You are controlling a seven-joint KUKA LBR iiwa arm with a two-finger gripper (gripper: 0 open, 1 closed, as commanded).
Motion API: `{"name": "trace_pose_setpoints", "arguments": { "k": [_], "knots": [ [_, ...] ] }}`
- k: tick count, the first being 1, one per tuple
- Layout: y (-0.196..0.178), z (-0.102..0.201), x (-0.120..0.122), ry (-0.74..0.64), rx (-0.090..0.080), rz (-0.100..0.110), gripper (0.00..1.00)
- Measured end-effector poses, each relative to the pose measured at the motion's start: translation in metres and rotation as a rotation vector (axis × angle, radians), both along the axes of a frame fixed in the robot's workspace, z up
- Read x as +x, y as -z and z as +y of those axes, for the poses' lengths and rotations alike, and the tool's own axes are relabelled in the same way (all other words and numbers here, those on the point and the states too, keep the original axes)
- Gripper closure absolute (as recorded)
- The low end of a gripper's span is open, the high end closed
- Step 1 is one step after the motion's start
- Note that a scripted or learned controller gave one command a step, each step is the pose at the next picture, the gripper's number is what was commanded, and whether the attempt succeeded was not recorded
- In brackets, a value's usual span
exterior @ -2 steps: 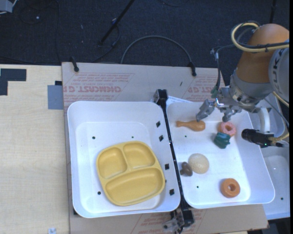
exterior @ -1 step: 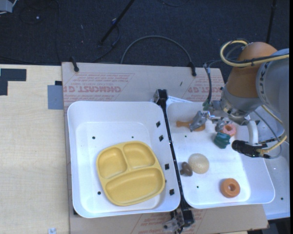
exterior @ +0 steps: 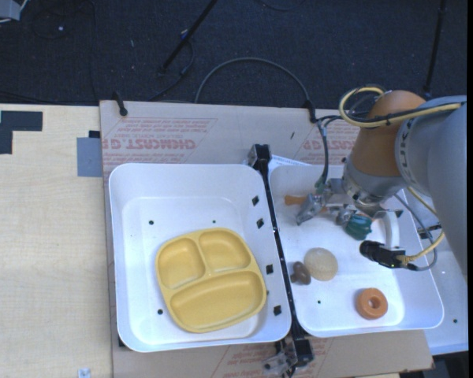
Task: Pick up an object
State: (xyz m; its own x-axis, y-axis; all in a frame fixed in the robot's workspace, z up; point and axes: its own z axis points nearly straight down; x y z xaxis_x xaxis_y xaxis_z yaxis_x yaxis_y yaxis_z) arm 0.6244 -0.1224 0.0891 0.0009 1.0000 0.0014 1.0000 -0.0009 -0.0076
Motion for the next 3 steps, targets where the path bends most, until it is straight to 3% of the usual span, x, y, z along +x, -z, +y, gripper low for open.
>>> {"name": "trace_pose_setpoints", "arguments": {
  "k": [1,3],
  "knots": [
    [-0.013,-0.001,0.001,0.003,-0.001,-0.003,1.0],
    [-0.109,0.011,0.001,-0.002,-0.002,-0.009,1.0]
  ]
}}
